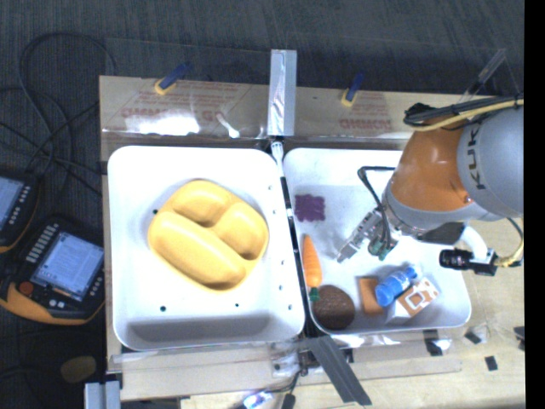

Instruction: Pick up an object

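White right bin (375, 164): gripper (362, 244), fingers spread and holding nothing, hangs over bare floor mid-bin, right of carrot (312, 261); purple piece (309, 206) far-left.

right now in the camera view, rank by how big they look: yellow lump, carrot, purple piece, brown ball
1. yellow lump
2. brown ball and carrot, too alike in area to rank
3. purple piece

The grey arm (498, 164) is seen reaching in from the right, its orange band (430, 177) turned toward the camera above the wrist. The gripper (364, 241) is angled down and to the left, its two metal fingers (351, 250) held slightly apart, with nothing seen between them.
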Controlling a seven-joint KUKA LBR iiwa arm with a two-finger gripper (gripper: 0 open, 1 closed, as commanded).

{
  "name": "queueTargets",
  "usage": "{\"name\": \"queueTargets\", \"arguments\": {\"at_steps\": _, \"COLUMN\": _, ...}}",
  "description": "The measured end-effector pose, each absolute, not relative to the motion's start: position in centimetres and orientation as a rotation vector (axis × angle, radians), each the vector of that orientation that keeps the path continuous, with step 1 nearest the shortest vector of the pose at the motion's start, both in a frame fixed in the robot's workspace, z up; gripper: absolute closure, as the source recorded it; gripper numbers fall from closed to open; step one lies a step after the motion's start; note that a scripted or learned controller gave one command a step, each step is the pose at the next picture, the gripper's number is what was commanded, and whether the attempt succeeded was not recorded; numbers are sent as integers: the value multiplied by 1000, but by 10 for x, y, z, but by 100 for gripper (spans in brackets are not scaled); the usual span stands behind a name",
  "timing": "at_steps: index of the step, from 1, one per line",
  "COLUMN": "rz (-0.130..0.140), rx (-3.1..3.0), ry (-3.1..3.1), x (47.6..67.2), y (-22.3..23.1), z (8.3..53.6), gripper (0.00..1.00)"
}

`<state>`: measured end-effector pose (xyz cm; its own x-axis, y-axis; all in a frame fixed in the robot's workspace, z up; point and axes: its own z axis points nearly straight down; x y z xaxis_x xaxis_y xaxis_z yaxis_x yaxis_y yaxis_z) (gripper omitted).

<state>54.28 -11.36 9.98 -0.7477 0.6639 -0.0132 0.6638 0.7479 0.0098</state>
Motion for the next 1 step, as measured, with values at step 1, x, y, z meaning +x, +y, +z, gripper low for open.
{"name": "queueTargets", "arguments": {"at_steps": 1, "rz": 11, "rx": 1691, "ry": 2641, "x": 563, "y": -142, "z": 90, "gripper": 100}}
